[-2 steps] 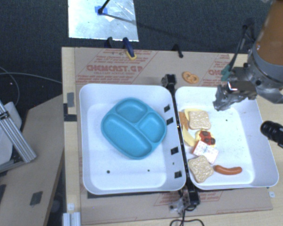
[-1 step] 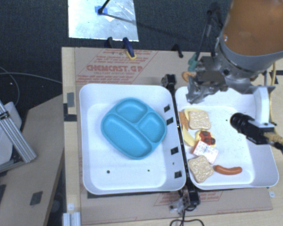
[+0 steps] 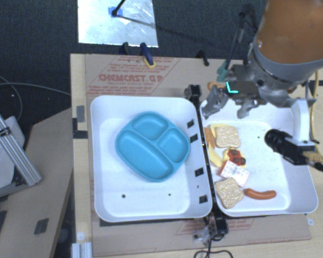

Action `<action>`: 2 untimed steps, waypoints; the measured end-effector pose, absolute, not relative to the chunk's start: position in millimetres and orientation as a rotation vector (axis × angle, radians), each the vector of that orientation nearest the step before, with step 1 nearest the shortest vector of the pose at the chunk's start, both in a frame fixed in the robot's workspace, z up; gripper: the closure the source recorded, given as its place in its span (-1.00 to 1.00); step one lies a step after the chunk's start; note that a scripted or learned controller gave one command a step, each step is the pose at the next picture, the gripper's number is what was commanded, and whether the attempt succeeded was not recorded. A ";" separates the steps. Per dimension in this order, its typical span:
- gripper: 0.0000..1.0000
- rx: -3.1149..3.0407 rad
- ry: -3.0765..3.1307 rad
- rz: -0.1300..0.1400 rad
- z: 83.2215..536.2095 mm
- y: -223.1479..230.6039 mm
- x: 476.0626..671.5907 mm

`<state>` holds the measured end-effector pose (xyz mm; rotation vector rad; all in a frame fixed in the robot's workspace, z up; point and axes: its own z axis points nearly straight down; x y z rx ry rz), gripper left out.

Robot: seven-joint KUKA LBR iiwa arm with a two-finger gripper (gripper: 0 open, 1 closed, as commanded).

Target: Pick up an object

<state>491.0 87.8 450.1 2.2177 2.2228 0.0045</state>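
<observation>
1. Lying in the right bin (image 3: 304,195): two toast slices (image 3: 227,136) (image 3: 229,192), a sausage (image 3: 260,194), a small red-and-white packet (image 3: 234,170), yellow pieces along the left wall.
2. Hovering above that bin's far edge: gripper (image 3: 230,105), jaws released, grasping nothing.
3. Sitting in the left bin (image 3: 107,198): blue plate (image 3: 152,145).

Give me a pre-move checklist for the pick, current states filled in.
1. Gripper above the right bin, near its far left corner: ok.
2. Nothing between the fingers, which stand apart: ok.
3. Targets in view: bread slice, second bread slice, sausage: ok.
4. Target isolated: sausage lies apart; upper bread slice touches neighbouring items: not ok there.
5. Blue plate in the left bin, away from the picking area: ok.
6. Gripper height above the items: cannot tell.
</observation>
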 end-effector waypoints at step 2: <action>1.00 2.214 2.226 0.011 492.1 167.6 487.1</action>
